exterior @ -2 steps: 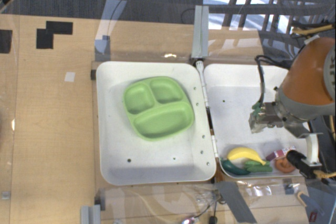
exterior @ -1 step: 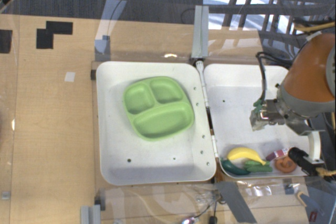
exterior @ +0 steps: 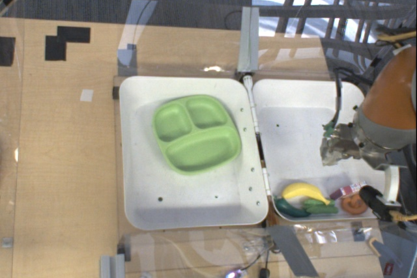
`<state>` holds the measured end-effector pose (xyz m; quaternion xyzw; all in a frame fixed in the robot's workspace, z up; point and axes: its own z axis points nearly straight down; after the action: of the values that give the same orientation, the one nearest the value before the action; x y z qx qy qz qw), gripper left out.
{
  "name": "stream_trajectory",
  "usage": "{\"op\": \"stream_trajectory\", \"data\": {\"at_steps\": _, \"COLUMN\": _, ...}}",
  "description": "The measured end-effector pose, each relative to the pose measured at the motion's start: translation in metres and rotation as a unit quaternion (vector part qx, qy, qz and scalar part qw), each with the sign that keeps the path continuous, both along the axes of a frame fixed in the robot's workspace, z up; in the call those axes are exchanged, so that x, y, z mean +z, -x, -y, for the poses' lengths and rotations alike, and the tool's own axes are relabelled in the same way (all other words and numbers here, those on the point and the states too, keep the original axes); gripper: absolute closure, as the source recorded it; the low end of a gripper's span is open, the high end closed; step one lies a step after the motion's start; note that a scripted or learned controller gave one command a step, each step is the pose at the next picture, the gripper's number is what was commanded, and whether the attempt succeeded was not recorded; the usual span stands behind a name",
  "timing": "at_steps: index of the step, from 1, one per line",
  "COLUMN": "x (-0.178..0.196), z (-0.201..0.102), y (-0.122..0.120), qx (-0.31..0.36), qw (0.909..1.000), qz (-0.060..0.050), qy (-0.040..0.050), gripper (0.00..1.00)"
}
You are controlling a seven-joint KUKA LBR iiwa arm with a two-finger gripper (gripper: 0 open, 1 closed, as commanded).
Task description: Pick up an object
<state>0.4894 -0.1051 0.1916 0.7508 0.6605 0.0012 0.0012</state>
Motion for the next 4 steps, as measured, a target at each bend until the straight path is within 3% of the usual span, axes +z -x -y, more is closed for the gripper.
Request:
{"op": "stream_trajectory", "data": {"at_steps": 1, "x": 0.019, "z": -0.002, "y": 0.001, "qx": -0.093, "qw": 0.9957, "qz": 0.000, "qy": -0.0001, "gripper": 1.00}}
{"op": "stream_trajectory", "data": {"at_steps": 2, "x": -0.010, "z": 0.006, "y": 0.002, "qx": -0.119, "qw": 0.9929, "qz": -0.001, "qy": -0.0003, "gripper": 1.00}}
{"op": "stream_trajectory", "data": {"at_steps": 4, "x": 0.005, "z": 0.014, "y": 0.002, "qx": -0.298, "qw": 0.9546, "qz": -0.001, "qy": -0.0007, "gripper": 1.00}}
